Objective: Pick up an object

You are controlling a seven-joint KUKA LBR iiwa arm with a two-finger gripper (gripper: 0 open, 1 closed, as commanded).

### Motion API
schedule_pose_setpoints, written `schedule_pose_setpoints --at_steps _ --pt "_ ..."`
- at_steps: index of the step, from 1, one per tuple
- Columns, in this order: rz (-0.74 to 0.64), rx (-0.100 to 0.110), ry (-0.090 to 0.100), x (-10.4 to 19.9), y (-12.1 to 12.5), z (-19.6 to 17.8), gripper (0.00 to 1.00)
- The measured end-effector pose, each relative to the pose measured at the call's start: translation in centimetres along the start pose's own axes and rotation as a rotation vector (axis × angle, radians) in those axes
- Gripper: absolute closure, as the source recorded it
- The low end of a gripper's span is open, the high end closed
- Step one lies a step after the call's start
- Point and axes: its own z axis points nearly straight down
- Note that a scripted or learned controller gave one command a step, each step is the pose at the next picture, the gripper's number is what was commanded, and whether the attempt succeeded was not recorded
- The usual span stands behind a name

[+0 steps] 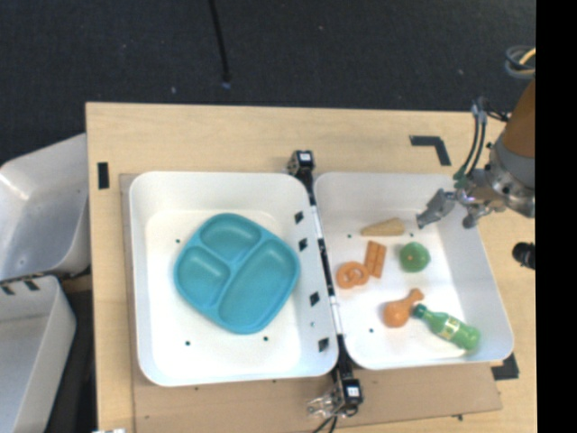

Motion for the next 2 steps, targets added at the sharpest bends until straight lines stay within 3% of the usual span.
schedule_pose_setpoints --at_steps 2 --pt "0.003 0.003 -0.001 0.5 -0.5 9.9 0.0"
